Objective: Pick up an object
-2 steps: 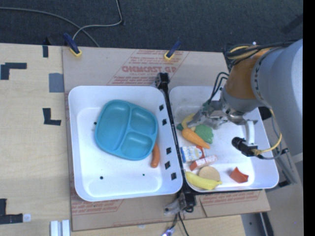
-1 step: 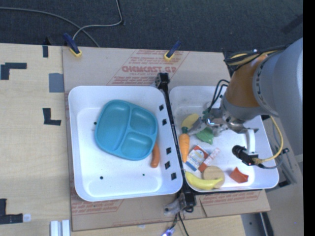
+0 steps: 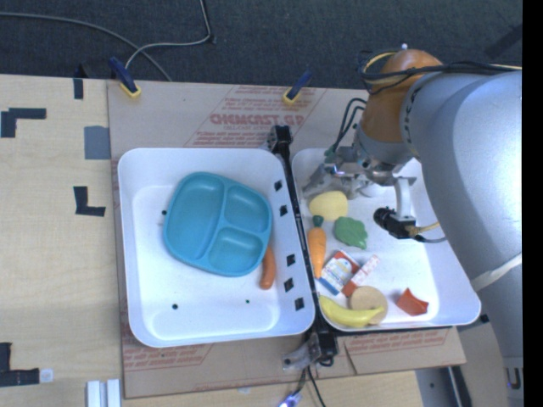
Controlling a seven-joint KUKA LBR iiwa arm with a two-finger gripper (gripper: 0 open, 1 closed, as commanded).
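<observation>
I had the gripper [image 3: 339,173] low over the far left corner of the right bin [image 3: 450,295], with the grey arm [image 3: 467,142] reaching in from the right and covering much of that bin's far side. I could not tell how the jaws stood; the wrist and its cables hid them.

No object showed between the jaws, so I judged the pick not yet made. The nearest candidate was the yellow lemon [image 3: 328,203], just beside the gripper on its near side. The green toy vegetable [image 3: 350,231] lay close to the lemon, and the carrot [image 3: 316,250] lay along the bin's left wall. Further toward the near edge sat the small red-and-white carton [image 3: 337,271], the banana [image 3: 348,315], the round tan piece [image 3: 368,299] resting on the banana, and the red piece [image 3: 412,302].

The left bin [image 3: 136,227] held a blue divided plate [image 3: 218,224] and a small orange sausage-shaped toy [image 3: 268,270] touching the plate's rim.

Risks I noted from this position:
- The lemon was rounded and could roll out of a closing grip.
- The objects were crowded, so the jaws could strike the green vegetable or carrot and push the target aside.
- The gripper worked close to the wall between the bins; a low approach could catch it.
- The black cable part [image 3: 392,221] hung near the objects and could snag them.
</observation>
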